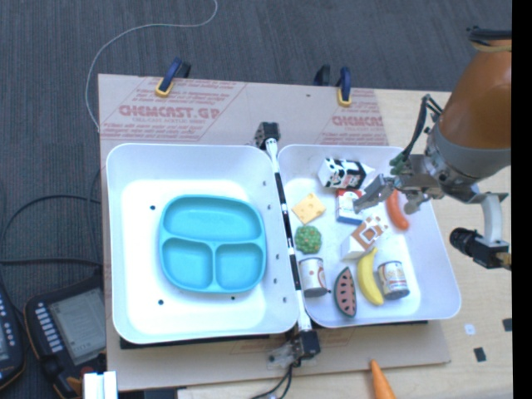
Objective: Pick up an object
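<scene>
The right bin (440,293) holds several toy foods. Among them are a black-and-white cow (342,173), a yellow cheese wedge (309,209), a green ball (307,239), a white and blue box (347,207) and a white and orange carton (368,233). Toward the front lie a banana (371,278), a watermelon slice (345,292) and two small cans (312,274) (393,278). My gripper (392,196) hangs open over the bin's right side. A red sausage (399,213) lies just below it, between the spread fingers but not gripped.
The left bin (120,223) holds a blue divided plate (214,243). An orange carrot (381,381) lies on the bench in front of the right bin. Two clamps (172,75) (343,86) hold the board's far edge. A dark bracket (478,248) sticks out at the right.
</scene>
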Motion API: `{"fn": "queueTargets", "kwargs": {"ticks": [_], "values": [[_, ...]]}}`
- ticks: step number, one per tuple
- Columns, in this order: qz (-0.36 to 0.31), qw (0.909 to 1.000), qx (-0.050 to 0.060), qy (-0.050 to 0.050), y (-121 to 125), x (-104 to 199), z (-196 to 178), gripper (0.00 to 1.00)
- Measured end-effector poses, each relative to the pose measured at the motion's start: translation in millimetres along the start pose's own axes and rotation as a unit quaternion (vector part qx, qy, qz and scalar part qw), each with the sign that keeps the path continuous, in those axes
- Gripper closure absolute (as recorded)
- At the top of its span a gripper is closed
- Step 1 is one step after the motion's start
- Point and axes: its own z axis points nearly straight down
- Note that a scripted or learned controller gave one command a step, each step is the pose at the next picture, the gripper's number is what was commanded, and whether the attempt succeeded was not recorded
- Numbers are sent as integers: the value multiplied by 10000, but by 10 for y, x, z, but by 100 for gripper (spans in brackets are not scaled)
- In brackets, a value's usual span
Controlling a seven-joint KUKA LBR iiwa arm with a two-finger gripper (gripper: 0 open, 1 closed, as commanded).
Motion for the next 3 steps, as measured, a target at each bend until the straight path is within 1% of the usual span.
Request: {"fn": "queueTargets", "kwargs": {"ticks": [1,2,3], "values": [[7,10000,9,3,-37,-287,1707,0],[9,10000,9,5,-34,-287,1603,100],[-7,10000,-2,4,-299,610,837,100]]}}
